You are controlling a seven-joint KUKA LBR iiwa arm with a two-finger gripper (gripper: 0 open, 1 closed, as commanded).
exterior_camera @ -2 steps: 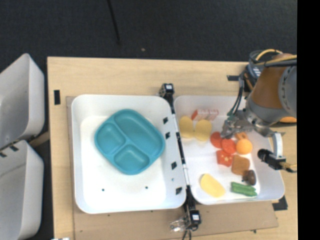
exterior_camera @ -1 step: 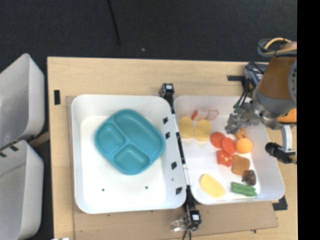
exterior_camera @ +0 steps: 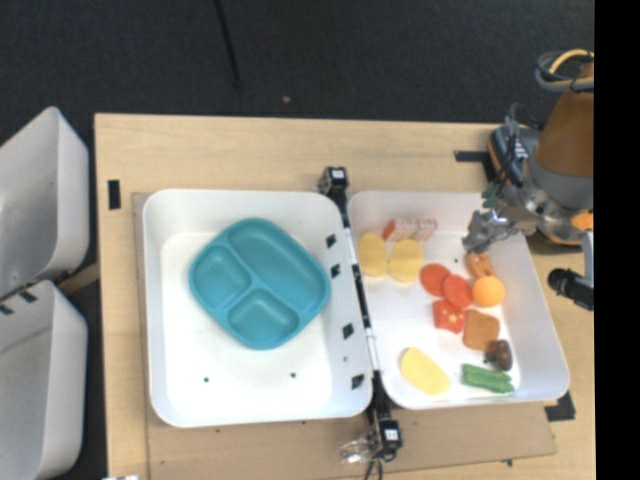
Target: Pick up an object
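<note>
**Gripper low over the crowded right bin**

Right of centre in the camera view, I see the gripper (exterior_camera: 487,225) low at the upper right part of the right bin (exterior_camera: 535,368), just above a small orange carrot piece (exterior_camera: 480,264). I cannot tell whether its fingers are released or clenched; nothing is visibly held. My worry is the crowding: an orange ball (exterior_camera: 488,291), red tomato pieces (exterior_camera: 446,286) and a brown block (exterior_camera: 481,328) lie touching, so a descent could nudge neighbours or pinch two. The carrot piece looks small, smooth, rounded and likely slippery. At left, a blue tray (exterior_camera: 259,281) sits in the left bin (exterior_camera: 160,368).
</note>
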